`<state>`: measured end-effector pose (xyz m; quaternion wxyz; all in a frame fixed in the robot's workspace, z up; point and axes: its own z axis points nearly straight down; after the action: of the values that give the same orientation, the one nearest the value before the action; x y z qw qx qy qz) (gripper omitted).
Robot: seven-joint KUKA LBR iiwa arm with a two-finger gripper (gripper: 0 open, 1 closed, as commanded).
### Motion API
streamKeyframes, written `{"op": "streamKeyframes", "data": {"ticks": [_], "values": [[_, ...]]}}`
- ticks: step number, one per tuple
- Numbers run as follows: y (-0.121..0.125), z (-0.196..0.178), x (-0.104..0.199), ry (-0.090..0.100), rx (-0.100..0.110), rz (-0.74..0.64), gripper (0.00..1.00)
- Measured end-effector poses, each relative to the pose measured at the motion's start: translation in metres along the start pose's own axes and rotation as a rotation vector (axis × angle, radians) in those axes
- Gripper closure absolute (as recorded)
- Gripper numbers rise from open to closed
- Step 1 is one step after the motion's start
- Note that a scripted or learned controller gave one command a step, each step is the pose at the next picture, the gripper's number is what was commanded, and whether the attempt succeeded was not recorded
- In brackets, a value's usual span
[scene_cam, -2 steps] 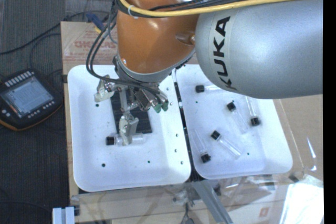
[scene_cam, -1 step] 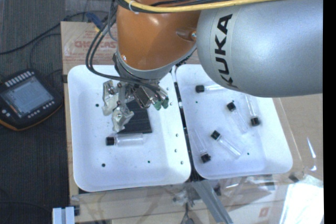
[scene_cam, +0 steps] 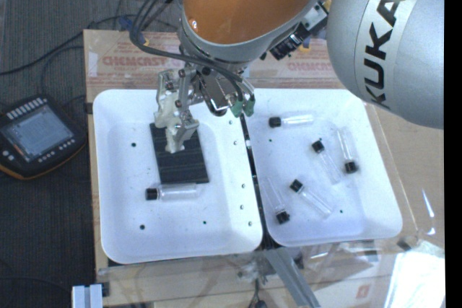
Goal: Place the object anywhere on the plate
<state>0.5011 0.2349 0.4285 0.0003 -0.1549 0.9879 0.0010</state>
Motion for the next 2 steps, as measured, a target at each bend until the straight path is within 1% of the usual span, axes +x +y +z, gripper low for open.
{"op": "streamKeyframes", "data": {"ticks": [1,2], "values": [[0.001,-0.008,-0.003,-0.001,0.000,0.000,1.00],[0.000,0.096,0.006,0.003,0.002,-0.090,1.00]]}}
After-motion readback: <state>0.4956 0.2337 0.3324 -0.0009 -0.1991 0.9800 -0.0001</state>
